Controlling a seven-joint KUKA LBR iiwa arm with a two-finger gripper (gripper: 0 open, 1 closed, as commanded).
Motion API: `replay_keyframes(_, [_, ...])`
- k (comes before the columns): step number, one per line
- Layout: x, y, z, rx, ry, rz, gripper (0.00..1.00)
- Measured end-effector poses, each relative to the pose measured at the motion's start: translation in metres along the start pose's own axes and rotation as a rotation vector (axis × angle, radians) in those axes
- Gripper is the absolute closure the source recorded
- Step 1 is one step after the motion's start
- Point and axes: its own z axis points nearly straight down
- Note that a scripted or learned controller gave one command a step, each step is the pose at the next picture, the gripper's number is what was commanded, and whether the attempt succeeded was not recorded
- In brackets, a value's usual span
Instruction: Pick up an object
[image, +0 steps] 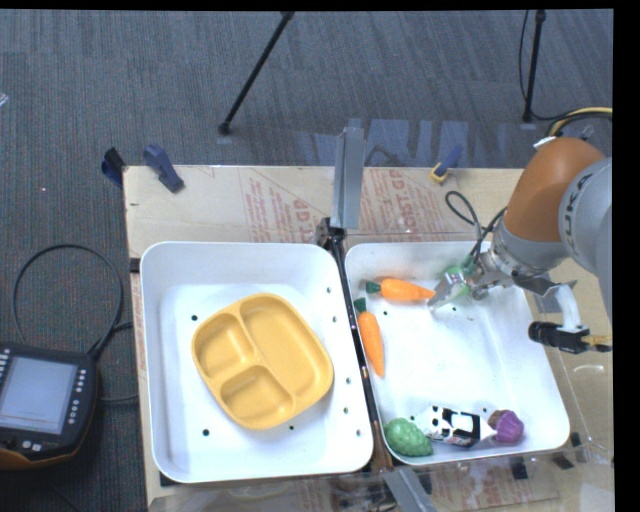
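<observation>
Gripper (447, 292) low in right bin (520, 400), finger state impossible to tell.
Smooth tapered toy carrot (405, 290) just left; second carrot (371, 341) lower left.

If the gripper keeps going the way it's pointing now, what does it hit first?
Most likely the orange toy carrot lying at the back of the right white bin, just beyond the gripper toward the bin divider. Height is hard to judge, so it could pass above.

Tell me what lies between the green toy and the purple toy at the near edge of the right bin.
In the camera view, a black-and-white toy lies between the green toy and the purple toy, on the right bin's floor.
</observation>
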Motion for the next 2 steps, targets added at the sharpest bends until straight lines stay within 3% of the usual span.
replay_keyframes(1, [-0.010, 0.001, -0.048, -0.006, -0.004, -0.067, 0.00])
replay_keyframes(2, [0.016, -0.023, -0.105, -0.006, -0.003, -0.121, 0.00])
